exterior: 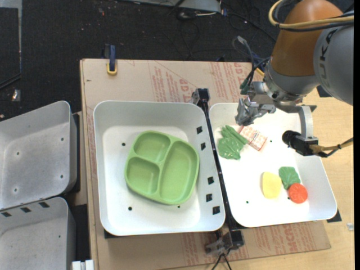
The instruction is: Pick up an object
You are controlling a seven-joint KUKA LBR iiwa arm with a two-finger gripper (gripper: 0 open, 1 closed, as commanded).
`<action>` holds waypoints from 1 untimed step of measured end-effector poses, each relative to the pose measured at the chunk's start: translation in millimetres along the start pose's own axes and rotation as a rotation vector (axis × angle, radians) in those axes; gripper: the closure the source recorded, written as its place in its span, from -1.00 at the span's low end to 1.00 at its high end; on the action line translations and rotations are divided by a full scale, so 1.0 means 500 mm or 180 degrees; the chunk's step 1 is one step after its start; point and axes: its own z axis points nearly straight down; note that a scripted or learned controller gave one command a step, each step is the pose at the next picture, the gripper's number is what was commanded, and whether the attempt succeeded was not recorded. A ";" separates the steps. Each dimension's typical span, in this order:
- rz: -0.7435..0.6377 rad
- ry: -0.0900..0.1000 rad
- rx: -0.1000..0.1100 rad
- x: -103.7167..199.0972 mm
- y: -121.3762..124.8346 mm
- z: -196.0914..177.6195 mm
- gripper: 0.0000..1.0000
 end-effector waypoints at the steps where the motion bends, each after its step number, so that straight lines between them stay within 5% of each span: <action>1: -0.0003 0.0003 0.0011 0.114 0.011 0.037 1.00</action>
